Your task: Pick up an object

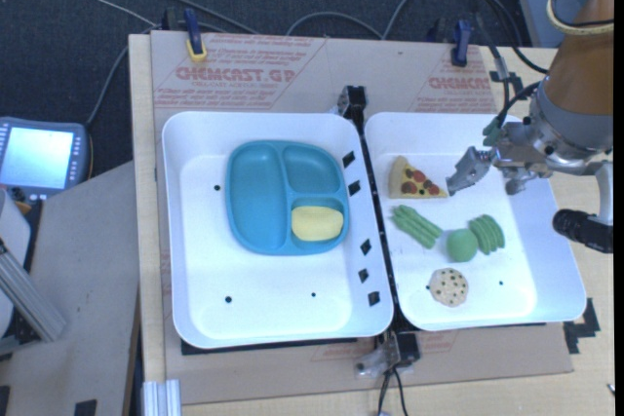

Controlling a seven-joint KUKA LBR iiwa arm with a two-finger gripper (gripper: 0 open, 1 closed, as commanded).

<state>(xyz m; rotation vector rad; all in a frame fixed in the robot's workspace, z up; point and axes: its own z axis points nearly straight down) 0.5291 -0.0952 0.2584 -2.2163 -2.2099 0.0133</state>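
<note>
The right bin point(546, 297) holds a toy pizza slice point(414, 180), a green bean pod point(417, 225), a round green piece point(461, 245), a ridged green piece point(487, 233) and a speckled cookie point(448, 287). My gripper point(490, 177) hovers over the upper middle of this bin, just right of the pizza slice and above the green pieces. Its two fingers are spread apart, open, with nothing between them. One grey fingertip point(466, 173) points toward the pizza slice.
The left bin point(195, 287) carries a blue divided plate point(273, 200) with a yellow piece point(317, 222) in its lower right compartment. A black clip strip point(363, 209) runs along the divide between the bins. Blue clamps point(194, 42) hold the board's far edge.
</note>
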